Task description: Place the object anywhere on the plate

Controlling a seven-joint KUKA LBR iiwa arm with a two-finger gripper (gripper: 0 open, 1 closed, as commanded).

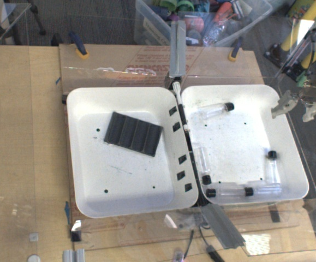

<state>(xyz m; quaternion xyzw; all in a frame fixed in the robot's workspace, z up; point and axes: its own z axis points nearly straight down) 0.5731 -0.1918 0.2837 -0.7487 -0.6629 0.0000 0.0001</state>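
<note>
Tubes of clear plastic with black caps lie in the right bin (288, 146), all well apart from the plate. One tube (215, 109) lies near the bin's back wall, its cap pointing right. A second (202, 161) lies along the left wall. Two more (228, 190) (266, 189) lie end to end along the front wall, and a fifth (273, 169) lies by the right wall, cap away from you.

You find the plate (133, 134), a dark grey ribbed rectangle, flat and slightly turned in the left bin (87, 190), toward its back.

Reddish print runs across the cardboard (119, 61) behind the bins, too faint to read. Small black squares (181, 158) line the seam where the bins meet; any marks on them are too small to tell.

The gripper (298, 105) hangs just outside the right bin's far right rim, near the back corner. You cannot tell how wide it is open, nor whether it has hold of anything.

Behind the bench, a clear tub (201, 7) holds a jumble of colourful items.
</note>
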